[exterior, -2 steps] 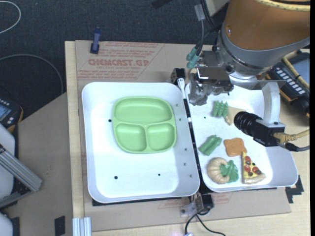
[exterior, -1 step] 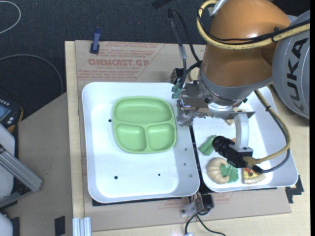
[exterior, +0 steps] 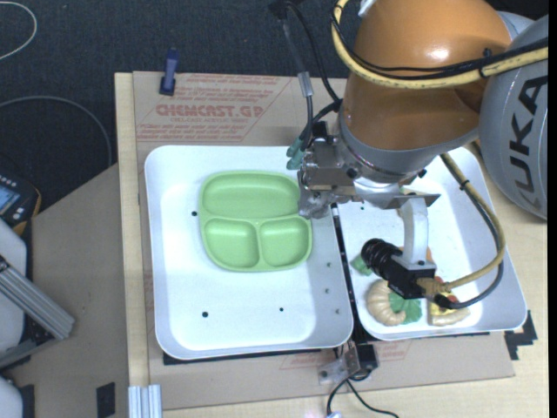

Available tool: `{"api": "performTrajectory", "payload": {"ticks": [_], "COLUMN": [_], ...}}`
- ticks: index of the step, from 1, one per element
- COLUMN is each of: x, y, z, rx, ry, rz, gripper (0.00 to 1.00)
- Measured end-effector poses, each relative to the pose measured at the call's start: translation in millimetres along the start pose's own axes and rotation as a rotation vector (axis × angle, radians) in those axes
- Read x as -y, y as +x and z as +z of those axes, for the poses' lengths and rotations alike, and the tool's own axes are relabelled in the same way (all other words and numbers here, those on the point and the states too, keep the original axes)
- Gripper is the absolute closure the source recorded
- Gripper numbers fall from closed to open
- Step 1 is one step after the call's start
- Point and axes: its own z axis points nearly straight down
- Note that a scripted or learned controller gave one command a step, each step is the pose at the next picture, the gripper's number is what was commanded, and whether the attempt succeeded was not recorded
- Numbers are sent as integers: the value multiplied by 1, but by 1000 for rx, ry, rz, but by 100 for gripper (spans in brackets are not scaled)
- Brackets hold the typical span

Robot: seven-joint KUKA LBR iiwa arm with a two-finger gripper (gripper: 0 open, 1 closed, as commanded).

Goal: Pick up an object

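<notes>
Green plate (exterior: 252,220), that's the one to watch. It lies flat in the left bin (exterior: 174,259), in the half nearer the right bin. It has three compartments: one long one across the far side and two smaller ones side by side on the near side. All three look bare from here.

The arm (exterior: 418,50) reaches in from the right, its big orange dome hanging over the seam where the two bins meet. Below it the gripper (exterior: 312,200) hangs right at the plate's far right corner, just over the rim. It's very close, but I can't say from this angle whether it touches the plate. Whether it is open or closed, I can't tell either; the wrist body hides too much.

Over in the right bin (exterior: 492,233) there's a small cluster at the near edge: a cream-coloured pastry-shaped piece (exterior: 381,303), a little green piece (exterior: 403,304) touching it, and a pale yellow piece (exterior: 452,313) just beside that, partly covered.

A few tiny dark dots (exterior: 204,313) mark the left bin's white floor around the plate.

Both bins sit on a brown cardboard sheet (exterior: 209,107) with red lettering, a blue clip (exterior: 169,72) at its far left corner. The tan tabletop (exterior: 100,225) shows at the left.
</notes>
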Motion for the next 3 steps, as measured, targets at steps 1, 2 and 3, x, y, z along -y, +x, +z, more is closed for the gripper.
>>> {"api": "performTrajectory", "payload": {"ticks": [1, 2, 3], "x": [0, 1, -1], "y": [22, -65, 5], "z": [-10, 52, -125], "rx": [0, 6, -6], "ry": [1, 13, -16], "rz": [1, 15, -3], "gripper": [100, 100, 100]}}
